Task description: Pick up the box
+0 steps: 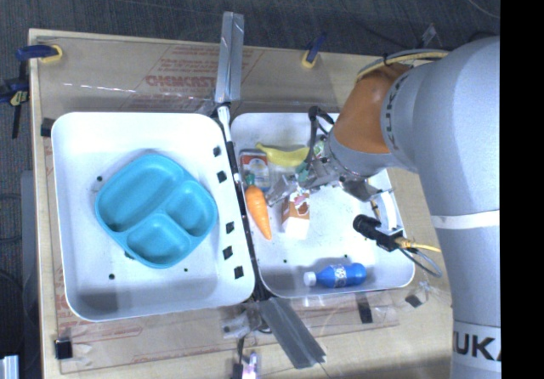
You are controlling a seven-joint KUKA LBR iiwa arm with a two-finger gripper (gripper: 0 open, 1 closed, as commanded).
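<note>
1. The grey arm (463, 182) fills the right side of the frame, its thick link running from the lower right up to the upper right.
2. The orange band (367, 114) sits right of centre, above the wrist.
3. The gripper (293, 190) reaches leftward and down near the frame's centre; its jaws are too cluttered to read.

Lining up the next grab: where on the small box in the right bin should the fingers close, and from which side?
Grip the box across its short sides, coming straight down from above. It lies near the middle of the right bin, with the carrot close on its left and the gripper already just above it. Its right and lower sides face bare floor, so I'd judge finger room best there.
</note>
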